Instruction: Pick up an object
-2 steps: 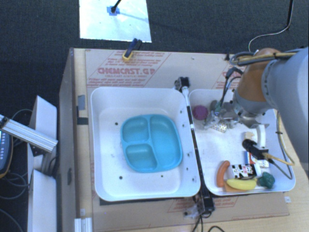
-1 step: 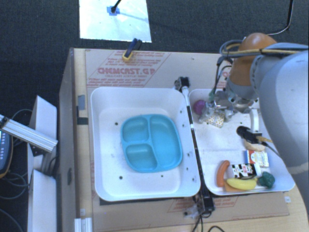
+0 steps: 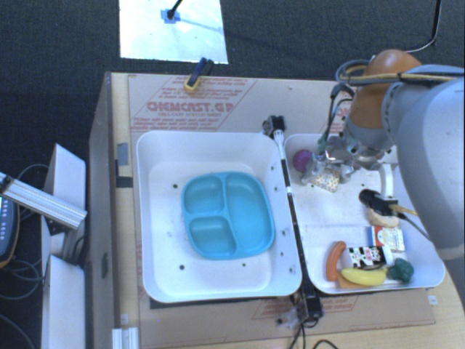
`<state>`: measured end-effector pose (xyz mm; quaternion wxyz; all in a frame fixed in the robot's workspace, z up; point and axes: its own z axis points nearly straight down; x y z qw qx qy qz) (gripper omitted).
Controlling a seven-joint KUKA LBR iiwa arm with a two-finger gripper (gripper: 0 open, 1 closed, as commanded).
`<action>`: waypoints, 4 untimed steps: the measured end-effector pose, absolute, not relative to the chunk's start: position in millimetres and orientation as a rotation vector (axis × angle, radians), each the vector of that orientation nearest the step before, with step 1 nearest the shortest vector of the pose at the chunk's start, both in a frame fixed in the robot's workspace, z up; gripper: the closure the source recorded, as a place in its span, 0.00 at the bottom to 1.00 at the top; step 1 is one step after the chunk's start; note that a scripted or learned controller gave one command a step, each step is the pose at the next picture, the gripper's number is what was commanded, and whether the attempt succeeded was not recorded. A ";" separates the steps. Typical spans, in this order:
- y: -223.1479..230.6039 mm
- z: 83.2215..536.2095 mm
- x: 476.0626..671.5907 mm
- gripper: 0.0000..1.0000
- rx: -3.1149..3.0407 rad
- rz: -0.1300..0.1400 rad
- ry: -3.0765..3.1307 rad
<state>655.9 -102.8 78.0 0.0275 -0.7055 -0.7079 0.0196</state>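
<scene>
The likeliest pick, judging by where the claw (image 3: 328, 167) hangs, is the small pale speckled block (image 3: 328, 183). It lies in the shallow white plastic bin (image 3: 327, 224) on the 3 o'clock side of the surface (image 3: 218, 100), up toward that bin's 11 o'clock corner. The claw is right over it, at the block's 12 o'clock. Whether the claw is open or closed cannot be told from here, nor whether it touches the block.

The block will probably be light and stiff enough for a plain pinch. It is small and low, though, so the claw would have to come close to the bin floor. Taking it across its two shorter flat sides looks safest, since a corner grip could flick it away. A dark purple ball-shaped toy (image 3: 301, 160) sits just beside it, at the block's 10 o'clock, and might be nudged and roll.

The block looks cream or off-white with darker flecks. It is roughly square in outline and lies turned at a slant to the bin's walls. Its finer detail is too small to tell.

A blue sectioned plastic plate (image 3: 227, 215) fills the middle of the other white bin (image 3: 163, 195), at 9 o'clock.
</scene>
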 end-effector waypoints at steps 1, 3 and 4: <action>-97.8 78.4 655.2 0.00 -2.190 0.074 -2.192; -96.5 78.6 655.1 0.00 -2.192 0.079 -2.194; -98.2 78.5 655.3 0.00 -2.189 0.075 -2.191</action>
